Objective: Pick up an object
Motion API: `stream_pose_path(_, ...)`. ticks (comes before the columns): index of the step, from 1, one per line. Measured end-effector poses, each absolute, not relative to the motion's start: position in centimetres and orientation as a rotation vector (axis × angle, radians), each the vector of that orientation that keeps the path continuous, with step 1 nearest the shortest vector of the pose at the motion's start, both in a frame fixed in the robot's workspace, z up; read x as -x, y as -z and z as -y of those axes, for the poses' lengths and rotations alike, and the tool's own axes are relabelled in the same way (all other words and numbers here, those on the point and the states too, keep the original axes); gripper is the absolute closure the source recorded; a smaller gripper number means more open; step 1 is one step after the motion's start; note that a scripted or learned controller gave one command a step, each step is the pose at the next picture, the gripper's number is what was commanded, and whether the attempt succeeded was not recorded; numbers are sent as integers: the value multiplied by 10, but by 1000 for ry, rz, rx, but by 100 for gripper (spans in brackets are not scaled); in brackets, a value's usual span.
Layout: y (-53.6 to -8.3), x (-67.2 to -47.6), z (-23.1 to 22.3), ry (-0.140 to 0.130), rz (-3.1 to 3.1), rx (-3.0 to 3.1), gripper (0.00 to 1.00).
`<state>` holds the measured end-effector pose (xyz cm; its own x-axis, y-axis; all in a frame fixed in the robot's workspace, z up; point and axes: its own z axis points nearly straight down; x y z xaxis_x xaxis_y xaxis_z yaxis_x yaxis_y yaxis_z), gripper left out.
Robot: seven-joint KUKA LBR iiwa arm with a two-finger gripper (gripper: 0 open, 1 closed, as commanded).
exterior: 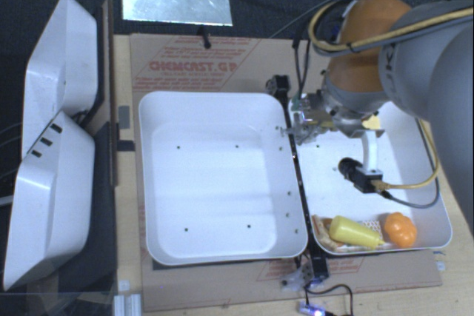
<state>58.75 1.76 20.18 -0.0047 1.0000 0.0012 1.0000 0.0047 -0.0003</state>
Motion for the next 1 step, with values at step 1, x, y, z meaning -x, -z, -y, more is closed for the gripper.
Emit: stream_pose_path(1, -201, -585, -65, 2, 2225, 2217, 100)
